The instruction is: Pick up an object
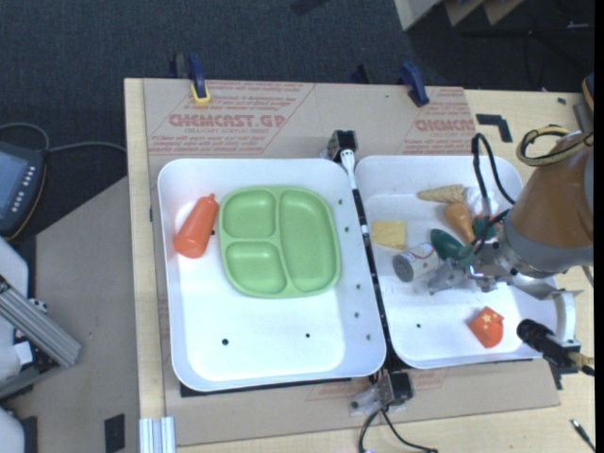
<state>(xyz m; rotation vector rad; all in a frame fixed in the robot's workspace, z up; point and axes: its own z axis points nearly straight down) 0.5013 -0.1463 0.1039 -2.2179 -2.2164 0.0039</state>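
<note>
White bins, two: left holds one green tray, one orange bottle; claw state unclear.

Open floor in the left bin, clutter in the right

The left bin is bare along its near side (green tray and orange bottle sit farther back); the right bin is crowded mid-floor, its near-left corner free.
</note>
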